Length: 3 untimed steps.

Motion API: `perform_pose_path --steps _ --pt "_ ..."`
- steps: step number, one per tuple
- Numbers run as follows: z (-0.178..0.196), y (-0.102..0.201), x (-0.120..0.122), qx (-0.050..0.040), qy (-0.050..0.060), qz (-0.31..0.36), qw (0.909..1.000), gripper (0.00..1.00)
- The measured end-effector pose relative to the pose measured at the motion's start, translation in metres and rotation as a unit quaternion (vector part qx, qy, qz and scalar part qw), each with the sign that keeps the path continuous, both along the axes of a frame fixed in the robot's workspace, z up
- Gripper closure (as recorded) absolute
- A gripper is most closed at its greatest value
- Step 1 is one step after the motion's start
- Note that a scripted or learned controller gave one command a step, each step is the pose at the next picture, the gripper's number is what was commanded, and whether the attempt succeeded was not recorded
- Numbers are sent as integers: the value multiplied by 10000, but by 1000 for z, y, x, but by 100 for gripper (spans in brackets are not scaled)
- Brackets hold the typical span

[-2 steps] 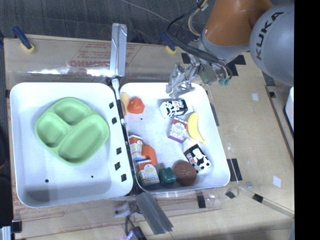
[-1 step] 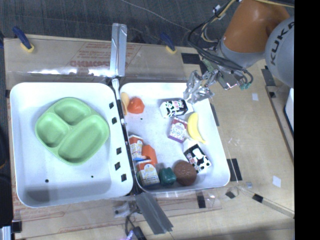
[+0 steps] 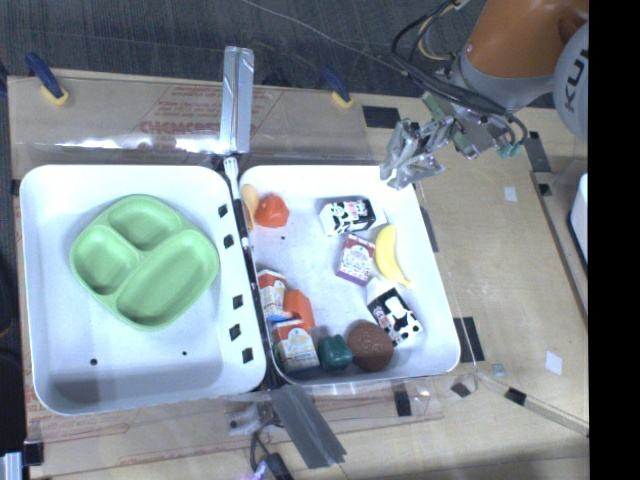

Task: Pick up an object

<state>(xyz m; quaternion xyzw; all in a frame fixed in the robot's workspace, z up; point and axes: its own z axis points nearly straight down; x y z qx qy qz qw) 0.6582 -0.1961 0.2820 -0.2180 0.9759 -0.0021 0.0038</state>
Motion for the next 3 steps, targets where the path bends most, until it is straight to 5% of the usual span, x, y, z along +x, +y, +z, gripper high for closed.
perform_pose_path --steps 1,2,3 --pt "-93 -12 -1 20 58 1693 9855 100" --pt "-12 -9 1 -19 -9 1706 9853 100" --pt "-166 5 4 -32 -36 1834 9830 100"
